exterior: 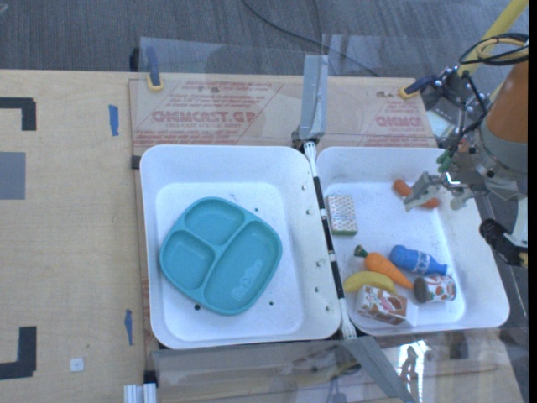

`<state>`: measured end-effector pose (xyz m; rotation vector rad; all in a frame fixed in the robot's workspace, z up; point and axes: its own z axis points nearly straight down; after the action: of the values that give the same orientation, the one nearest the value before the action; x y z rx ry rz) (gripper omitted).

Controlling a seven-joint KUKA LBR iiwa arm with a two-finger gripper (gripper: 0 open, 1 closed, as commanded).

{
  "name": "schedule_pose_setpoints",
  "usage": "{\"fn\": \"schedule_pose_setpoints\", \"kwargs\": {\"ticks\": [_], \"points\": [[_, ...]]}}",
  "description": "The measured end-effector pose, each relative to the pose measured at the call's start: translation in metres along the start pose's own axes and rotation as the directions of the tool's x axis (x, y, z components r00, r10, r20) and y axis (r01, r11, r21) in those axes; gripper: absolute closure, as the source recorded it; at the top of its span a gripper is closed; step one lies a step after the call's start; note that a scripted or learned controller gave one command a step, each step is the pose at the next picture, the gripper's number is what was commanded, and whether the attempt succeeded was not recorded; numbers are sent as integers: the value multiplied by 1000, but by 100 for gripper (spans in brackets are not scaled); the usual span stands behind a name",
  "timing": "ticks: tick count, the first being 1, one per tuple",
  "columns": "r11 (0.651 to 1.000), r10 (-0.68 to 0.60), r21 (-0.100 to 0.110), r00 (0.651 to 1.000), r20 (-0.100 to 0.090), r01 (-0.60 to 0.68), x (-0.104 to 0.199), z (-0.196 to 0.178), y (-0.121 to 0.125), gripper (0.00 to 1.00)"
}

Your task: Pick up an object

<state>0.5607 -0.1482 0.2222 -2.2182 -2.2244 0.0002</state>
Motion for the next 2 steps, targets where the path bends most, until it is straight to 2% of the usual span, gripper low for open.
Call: {"fn": "schedule_pose_setpoints", "kwargs": {"ticks": [1, 2], "points": [[995, -100, -2, 995, 2, 100, -42, 106, 93, 0], [982, -189, -3, 982, 2, 189, -43, 135, 99, 0]]}}
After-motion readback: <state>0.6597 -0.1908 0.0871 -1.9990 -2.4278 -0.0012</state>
